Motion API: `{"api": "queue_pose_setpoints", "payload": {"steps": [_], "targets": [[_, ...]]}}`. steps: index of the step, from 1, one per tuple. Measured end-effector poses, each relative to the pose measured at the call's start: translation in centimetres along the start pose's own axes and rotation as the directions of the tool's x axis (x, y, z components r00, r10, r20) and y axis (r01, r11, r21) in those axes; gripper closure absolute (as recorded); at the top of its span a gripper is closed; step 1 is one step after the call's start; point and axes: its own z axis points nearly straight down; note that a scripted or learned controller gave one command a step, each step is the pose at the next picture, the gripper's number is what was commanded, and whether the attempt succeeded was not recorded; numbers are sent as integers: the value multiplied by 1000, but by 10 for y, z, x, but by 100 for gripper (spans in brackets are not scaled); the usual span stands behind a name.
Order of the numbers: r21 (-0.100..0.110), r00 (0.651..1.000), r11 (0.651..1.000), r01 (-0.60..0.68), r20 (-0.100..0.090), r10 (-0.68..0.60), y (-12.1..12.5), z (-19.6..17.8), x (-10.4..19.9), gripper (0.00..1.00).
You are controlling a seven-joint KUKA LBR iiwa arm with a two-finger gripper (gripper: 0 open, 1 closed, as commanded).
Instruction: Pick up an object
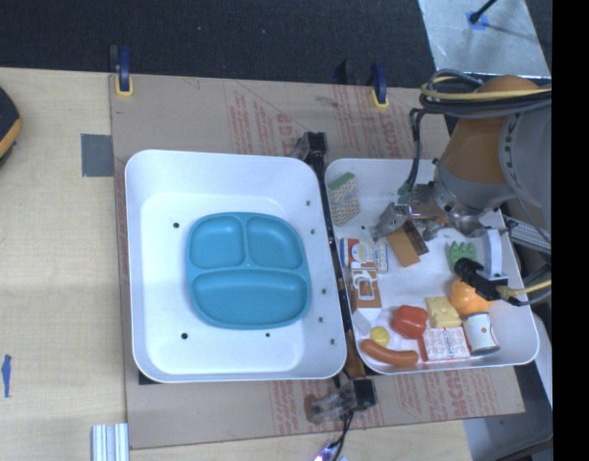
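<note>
The right white bin holds several toy food items. Among them are a brown block, a green piece, an orange fruit, a yellow block, a red tomato, a hot dog and a small can. My gripper hangs low over the upper middle of this bin, reaching in from the right. The brown block lies tilted right under its tip, touching or nearly touching it. Whether the block is held cannot be told.
The left white bin carries a blue divided plate. A striped packet and a red-labelled card lie along the right bin's left wall. A red-and-white carton sits at its front. Clamps hold the brown board beneath the bins.
</note>
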Motion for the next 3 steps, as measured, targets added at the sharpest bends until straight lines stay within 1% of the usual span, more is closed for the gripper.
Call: {"api": "queue_pose_setpoints", "payload": {"steps": [1,2,3], "targets": [[-7,1000,1000,1,0,-1,10,-1,-10,0],[-6,1000,1000,3,2,-3,10,-12,-11,100],[-2,1000,1000,0,-2,0,-17,-43,-34,100]]}}
